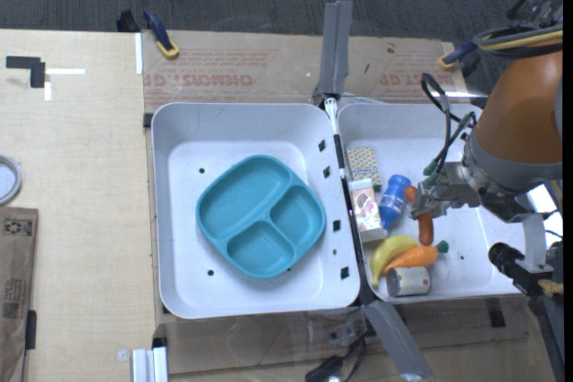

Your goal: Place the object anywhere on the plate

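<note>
A blue three-compartment plate point(260, 216) lies in the left white bin point(170, 192). In the right bin point(466, 268) several small objects are grouped: a blue bottle point(392, 201), a yellow banana point(388, 251), an orange carrot point(414, 256), a silver can point(409, 282), a small pink and white box point(365, 208) and a patterned packet point(362, 162). My gripper point(424, 208) hangs over this group, just right of the blue bottle, with a brown sausage-like piece point(426, 230) right below it.
A grey divider post point(336, 49) rises between the bins at the back. Clamps point(161, 36) sit on the bench's rear edge. A tape roll point(7, 181) and a brown bag point(18, 282) lie at the far left.
</note>
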Robot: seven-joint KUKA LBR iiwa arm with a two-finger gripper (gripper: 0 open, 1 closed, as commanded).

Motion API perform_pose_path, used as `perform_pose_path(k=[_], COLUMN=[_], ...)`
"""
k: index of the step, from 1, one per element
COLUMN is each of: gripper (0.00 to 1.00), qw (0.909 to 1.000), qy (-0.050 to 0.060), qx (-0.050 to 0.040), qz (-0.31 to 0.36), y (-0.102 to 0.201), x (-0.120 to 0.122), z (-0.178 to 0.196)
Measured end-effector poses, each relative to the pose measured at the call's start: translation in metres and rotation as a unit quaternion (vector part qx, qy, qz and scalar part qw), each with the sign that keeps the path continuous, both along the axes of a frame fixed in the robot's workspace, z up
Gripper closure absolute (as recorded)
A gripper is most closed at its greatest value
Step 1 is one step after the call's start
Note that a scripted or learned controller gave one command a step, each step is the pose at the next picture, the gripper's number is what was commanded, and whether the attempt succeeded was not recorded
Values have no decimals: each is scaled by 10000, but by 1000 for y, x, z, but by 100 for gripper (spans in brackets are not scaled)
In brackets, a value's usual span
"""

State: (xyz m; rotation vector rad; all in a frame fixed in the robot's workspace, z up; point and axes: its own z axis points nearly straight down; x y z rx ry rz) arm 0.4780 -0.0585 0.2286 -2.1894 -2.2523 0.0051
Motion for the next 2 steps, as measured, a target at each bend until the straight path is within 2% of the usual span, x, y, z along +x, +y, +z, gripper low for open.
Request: perform_pose_path(k=[1,2], gripper=[100,100], qw=[9997,9931], qy=[13,-2], qx=[3,3], qz=[-226,1169], y=[73,144], x=[9,33], z=[-38,-15])
